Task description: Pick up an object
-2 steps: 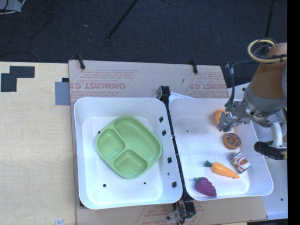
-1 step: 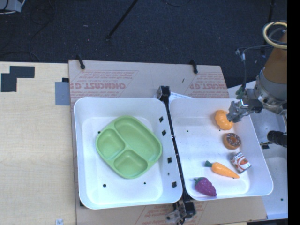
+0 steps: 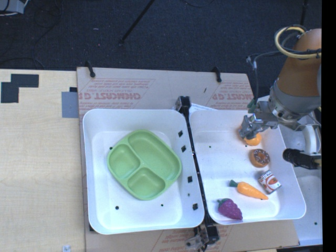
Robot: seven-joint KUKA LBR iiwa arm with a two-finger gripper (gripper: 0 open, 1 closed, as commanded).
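- Two white bins side by side on the bench. Left bin (image 3: 100, 140) holds a green divided plate (image 3: 144, 164), lying flat, roughly centred.
- Right bin (image 3: 220, 161) holds the small stuff: an orange piece (image 3: 253, 139) near the far right part, a round cookie-like disc (image 3: 259, 158) just nearer the camera, a small red-and-white can (image 3: 269, 182) below that, a carrot (image 3: 248, 190) and a purple grape bunch (image 3: 230, 209) toward the near edge.
- Arm (image 3: 296, 83) comes in from the right, wrist tilted down over the far right part of the right bin.
- Gripper (image 3: 250, 128) sits low, right on top of the orange piece — the piece pokes out from under it on the near side.
- Gripper state: cannot tell. The metal tip blurs into the orange piece, so whether anything is clamped is not readable here.
- Key relation: the orange piece lies directly beneath the tool, touching or nearly so, slightly toward the camera. No sideways travel looks needed; the move is a close and a lift, judged from position alone.
- Orange piece shows no clear long axis — mostly hidden, looks roundish.
- Next nearest candidate is the disc, just beside the orange piece on the near-right side, apart from the gripper.
- Carrot's long axis runs left to right, tip pointing right and slightly toward the camera; well apart from the gripper.
- Risk, as a guess — a round piece can roll or slip out from under the tip.
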